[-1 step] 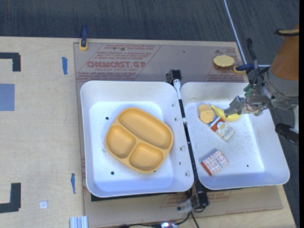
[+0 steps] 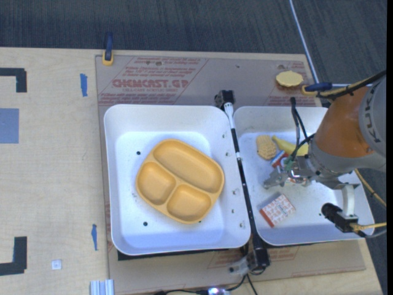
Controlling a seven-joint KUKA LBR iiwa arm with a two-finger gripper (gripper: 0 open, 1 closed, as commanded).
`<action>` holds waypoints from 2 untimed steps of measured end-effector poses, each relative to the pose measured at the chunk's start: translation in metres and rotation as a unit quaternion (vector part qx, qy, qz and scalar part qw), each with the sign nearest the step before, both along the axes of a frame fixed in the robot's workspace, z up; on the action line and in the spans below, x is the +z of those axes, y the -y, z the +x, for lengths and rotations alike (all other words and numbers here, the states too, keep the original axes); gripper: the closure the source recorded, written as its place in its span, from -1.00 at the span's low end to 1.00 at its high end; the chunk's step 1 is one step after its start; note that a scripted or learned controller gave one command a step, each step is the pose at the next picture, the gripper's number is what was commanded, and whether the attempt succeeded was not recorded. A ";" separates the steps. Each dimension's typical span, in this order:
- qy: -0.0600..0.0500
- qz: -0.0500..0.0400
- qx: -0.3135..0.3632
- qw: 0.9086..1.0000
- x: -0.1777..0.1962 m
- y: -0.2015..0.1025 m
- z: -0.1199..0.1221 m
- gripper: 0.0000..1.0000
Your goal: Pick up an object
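Pale wooden counter (image 2: 49, 183), two white bins — yellow divided plate (image 2: 179, 180) in our left one, end effector (image 2: 284, 176) low over the right bin (image 2: 307, 226), grip we could not tell.

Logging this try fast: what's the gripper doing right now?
Gripper: low in the right bin, over the small items; open or shut cannot be told.

The grey arm (image 2: 344, 143) with its orange band reaches in from the right, wrist bent down and leftward. Its gripper (image 2: 277, 178) points left, low down, fingers slightly spread.
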State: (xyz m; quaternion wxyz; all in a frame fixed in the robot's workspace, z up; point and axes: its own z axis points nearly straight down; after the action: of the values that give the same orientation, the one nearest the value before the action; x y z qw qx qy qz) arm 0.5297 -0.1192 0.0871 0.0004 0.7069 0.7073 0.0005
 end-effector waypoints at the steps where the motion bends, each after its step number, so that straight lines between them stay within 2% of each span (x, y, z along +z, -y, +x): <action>1: 0.002 -0.001 0.000 1.000 0.010 0.000 0.001 1.00; 2: 0.000 0.000 0.000 1.000 0.098 -0.076 -0.038 1.00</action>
State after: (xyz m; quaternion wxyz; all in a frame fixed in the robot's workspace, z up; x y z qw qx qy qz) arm 0.4915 -0.0432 0.1848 0.0004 0.7066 0.7076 0.0007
